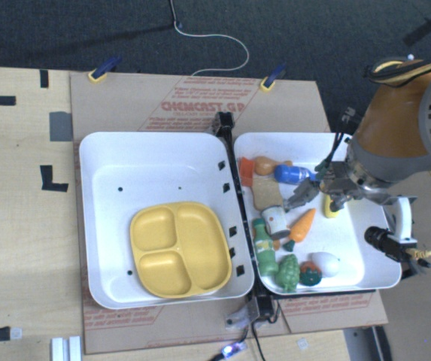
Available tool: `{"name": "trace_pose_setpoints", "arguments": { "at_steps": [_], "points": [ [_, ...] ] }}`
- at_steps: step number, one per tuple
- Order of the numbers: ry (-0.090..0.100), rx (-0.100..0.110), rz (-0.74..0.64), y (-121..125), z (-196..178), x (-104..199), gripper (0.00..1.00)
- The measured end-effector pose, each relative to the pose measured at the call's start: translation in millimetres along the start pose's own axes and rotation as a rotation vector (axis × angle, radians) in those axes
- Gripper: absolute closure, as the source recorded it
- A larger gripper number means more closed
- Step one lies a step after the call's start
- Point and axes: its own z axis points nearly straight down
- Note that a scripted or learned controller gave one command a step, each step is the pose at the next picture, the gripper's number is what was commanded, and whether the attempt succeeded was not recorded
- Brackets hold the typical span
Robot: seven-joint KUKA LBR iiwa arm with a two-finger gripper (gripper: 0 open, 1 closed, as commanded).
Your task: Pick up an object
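Hovering over a crowded right bin with nothing held between the open fingers.

In the left bin (102, 156) lies a yellow divided plate (179, 248), well apart from the work. The right bin (365, 265) holds the candidates: a green bottle (264, 248) beside a tan block (268, 194), an orange carrot (302, 226) and a blue piece (290, 174) near the gripper (317, 194), whose fingers look spread and empty. Because the toys lie touching, a descent could, I judge, wedge a finger onto the carrot or nudge neighbours aside, closing on nothing.
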Motion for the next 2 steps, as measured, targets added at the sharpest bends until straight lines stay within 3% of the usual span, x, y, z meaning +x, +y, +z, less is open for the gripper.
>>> {"name": "trace_pose_setpoints", "arguments": {
  "at_steps": [1,2],
  "points": [
    [-0.002,-0.013,-0.003,3,-6,0,0.0],
    [0.0,-0.008,-0.004,2,38,5,0.0]
  ]
}}
